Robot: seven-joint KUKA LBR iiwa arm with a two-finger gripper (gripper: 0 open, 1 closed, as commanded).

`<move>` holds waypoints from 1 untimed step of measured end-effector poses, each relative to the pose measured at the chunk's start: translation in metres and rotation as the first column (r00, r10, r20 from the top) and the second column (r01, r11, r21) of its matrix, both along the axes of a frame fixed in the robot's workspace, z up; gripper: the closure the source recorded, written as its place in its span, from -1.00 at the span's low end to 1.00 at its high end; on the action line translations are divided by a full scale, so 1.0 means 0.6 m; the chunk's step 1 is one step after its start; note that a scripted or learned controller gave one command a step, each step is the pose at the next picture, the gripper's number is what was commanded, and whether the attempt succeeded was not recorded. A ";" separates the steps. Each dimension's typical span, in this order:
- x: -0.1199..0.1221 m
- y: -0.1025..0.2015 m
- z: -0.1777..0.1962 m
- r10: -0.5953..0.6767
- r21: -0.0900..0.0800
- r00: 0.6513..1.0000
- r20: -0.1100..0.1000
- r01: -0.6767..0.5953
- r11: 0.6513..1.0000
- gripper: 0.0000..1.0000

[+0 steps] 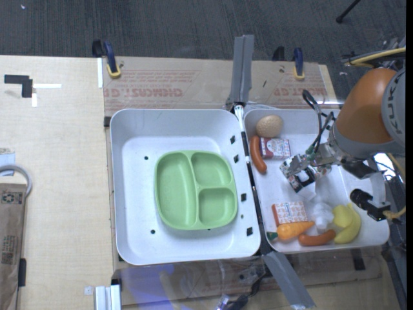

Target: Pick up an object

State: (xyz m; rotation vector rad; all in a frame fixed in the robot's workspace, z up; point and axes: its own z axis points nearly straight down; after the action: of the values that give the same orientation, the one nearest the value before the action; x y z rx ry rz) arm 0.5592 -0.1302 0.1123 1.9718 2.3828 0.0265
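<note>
Right bin (381, 241) on the worktop: gripper (298, 171) low over its centre, whether released or clenched cannot be told. Around the gripper: hot dog (258, 154) left, carrot (293, 229) below, banana (348, 223) lower right.

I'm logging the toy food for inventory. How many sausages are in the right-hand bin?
2. One sausage lies along the right bin's left wall, below the bread roll. The other sausage lies at the bottom edge, beside the carrot. The arm may hide more.
</note>
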 end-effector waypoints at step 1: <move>0.002 0.004 0.016 -0.001 0.007 1.000 0.000 0.001 1.000 1.00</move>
State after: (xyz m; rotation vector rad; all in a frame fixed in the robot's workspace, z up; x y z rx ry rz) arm 0.5602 -0.1280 0.1218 1.9760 2.3847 0.0342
